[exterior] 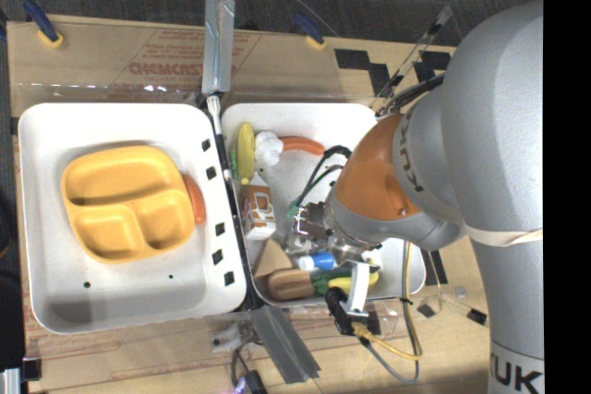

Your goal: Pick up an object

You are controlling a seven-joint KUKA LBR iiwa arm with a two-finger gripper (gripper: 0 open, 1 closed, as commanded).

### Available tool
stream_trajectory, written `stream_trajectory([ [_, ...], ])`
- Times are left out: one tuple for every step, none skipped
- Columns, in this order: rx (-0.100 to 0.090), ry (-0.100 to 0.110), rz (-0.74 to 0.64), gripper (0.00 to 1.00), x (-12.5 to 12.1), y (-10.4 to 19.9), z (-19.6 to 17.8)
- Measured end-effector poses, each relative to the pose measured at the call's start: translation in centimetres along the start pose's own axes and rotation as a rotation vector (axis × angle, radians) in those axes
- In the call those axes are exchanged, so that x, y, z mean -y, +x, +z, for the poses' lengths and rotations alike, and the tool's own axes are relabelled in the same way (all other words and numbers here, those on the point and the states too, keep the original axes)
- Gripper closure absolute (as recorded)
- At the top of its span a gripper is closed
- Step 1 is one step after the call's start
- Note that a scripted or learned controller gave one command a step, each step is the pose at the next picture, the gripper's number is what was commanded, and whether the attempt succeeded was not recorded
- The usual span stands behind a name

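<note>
My gripper (325, 265) reaches down into the right bin (305, 120), low over a pile of small objects near its front edge. Around the wrist lie a brown oblong block (288, 284), a blue piece (322, 261) and a yellow piece (355, 279). A small brown bottle with a label (257, 208) lies to the left of the gripper. A yellow banana-shaped toy (245, 148), a white crumpled thing (268, 148) and an orange curved piece (303, 144) sit at the bin's back. The wrist hides the fingers.
The left bin (55, 291) holds a yellow divided tray (125, 200) with an orange object (195, 200) at its right side. A metal divider bar (218, 41) runs between the bins. The grey arm with its orange band (374, 175) covers the right bin's right half.
</note>
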State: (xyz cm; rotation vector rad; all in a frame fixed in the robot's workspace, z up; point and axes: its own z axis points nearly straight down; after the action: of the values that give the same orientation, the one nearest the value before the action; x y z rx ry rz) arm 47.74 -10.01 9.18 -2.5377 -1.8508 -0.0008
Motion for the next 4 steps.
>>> stream_trajectory([
  [0.0, -0.006, -0.211, 1.0, 0.7, 2.6, -19.3],
  [0.001, 0.001, -0.21, 0.0, 0.8, 2.6, -19.1],
  [0.002, 0.011, -0.064, 0.0, -4.5, 1.2, -8.2],
  [-0.001, -0.018, -0.183, 0.0, -5.1, 1.1, -2.1],
])
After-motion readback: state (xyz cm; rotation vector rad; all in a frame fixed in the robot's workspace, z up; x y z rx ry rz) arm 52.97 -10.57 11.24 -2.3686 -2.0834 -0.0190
